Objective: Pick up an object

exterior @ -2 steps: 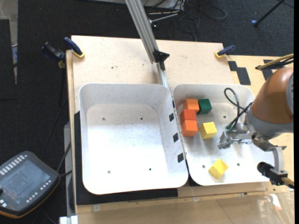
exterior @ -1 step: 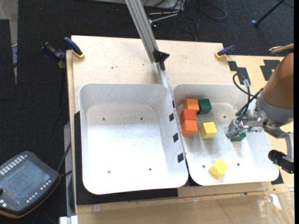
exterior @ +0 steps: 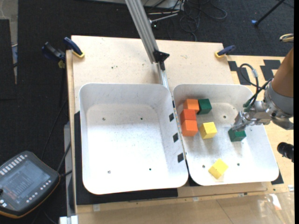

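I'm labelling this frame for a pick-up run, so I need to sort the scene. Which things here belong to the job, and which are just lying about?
Belongs to the job:
- gripper
- green block by the gripper
- right bin
- other blocks there: orange, second green, two yellow

Just lying about:
- left bin
- handheld controller
- clamps
- cables

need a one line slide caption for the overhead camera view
Arm's pincer over a green block in the right bin, beside orange and yellow blocks.
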`<state>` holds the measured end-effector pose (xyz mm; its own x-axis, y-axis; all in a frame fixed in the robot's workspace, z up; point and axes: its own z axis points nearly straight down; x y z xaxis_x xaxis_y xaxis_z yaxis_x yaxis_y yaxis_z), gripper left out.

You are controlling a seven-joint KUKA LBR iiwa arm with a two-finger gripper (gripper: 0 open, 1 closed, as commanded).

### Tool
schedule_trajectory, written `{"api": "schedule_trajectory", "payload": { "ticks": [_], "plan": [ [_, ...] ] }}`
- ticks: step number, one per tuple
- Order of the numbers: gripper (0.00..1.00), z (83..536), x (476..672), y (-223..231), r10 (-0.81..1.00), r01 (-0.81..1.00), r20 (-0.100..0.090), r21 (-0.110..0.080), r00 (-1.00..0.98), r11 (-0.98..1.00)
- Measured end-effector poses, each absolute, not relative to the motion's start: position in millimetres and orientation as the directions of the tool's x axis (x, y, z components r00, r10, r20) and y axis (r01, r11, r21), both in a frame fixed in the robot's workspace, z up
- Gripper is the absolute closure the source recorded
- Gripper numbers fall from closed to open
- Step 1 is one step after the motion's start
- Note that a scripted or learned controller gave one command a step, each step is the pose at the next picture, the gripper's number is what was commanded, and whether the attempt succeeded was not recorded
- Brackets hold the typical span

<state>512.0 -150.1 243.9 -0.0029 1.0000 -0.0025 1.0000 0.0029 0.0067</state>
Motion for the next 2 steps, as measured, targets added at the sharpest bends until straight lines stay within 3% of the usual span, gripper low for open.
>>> {"api": "schedule_trajectory", "payload": {
  "ticks": [1,2],
  "plan": [
    [1.00,292,513.7,-150,1.000,1.000,-0.003,0.007,-0.003,0.003],
    [1.00,273,519.1,-97,1.000,1.000,0.001,-0.001,-0.008,0.008]
  ]
}}
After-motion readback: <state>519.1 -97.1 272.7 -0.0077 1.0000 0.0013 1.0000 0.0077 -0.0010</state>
